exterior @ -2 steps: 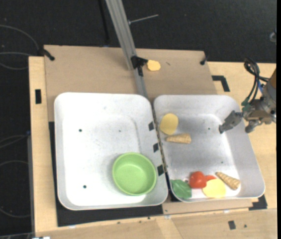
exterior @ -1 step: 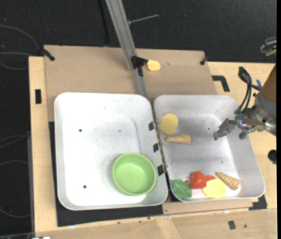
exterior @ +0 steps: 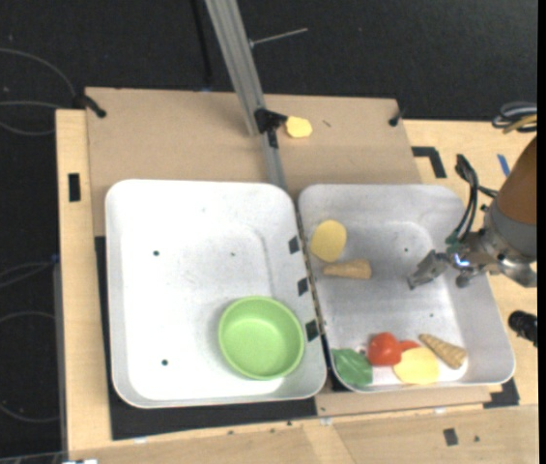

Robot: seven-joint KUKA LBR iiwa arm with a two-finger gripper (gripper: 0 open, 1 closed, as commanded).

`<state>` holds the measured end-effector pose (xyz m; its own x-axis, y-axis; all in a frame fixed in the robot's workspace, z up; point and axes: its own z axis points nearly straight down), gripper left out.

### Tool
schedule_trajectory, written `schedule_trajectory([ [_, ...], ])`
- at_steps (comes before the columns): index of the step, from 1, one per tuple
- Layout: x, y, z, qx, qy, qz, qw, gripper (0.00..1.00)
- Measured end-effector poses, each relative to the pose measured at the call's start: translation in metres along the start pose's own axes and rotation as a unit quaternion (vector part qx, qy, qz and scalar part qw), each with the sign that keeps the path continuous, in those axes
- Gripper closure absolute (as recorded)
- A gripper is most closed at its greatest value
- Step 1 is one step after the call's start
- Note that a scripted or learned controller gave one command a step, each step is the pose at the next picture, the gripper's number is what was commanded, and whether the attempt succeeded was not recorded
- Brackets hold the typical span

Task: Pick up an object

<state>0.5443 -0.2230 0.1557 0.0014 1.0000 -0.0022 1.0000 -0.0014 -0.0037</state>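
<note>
Objects to choose from are spread over both bins, and none is lifted yet; I judge the step in hand to be the approach, before any grasp.

Going from the left: the left bin (exterior: 157, 220) carries a single green bowl (exterior: 261, 336), sitting near its front right corner, close to the wall it shares with its neighbour. That bin has broad bare floor toward its back and left edges.

The right bin (exterior: 388, 206) carries more. A yellow round piece (exterior: 329, 240) lies near its left wall with a tan stick-shaped piece (exterior: 347, 271) just in front of it. Along the front edge sits a tight cluster: a green piece (exterior: 352, 364) in the front left corner, a red piece (exterior: 385, 348), a yellow piece (exterior: 416, 366) and a tan cone (exterior: 444, 350), touching or nearly so.

The gripper (exterior: 425, 271) hangs over the bare middle of the right bin, toward its right edge, with nothing between its fingers; how wide they are parted is too blurred to tell.

The next move calls for picking a target. The two pieces by the left wall look easier, with open floor around them; the front cluster is crowded against the wall, leaving little room for fingers.

On the surface (exterior: 350, 148) behind the bins lies a small yellow piece (exterior: 299, 127) beside a metal post (exterior: 239, 56).
</note>
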Motion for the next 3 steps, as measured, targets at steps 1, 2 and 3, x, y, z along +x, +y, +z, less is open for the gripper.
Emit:
schedule_trajectory([
  [1,0.0,0.002,-0.014,-0.004,0.0,0.001,1.0,1.0],
  [2,0.008,0.003,-0.072,-0.006,0.0,-0.003,1.0,1.0],
  [3,0.007,0.005,-0.11,-0.005,0.0,-0.003,1.0,1.0],
])
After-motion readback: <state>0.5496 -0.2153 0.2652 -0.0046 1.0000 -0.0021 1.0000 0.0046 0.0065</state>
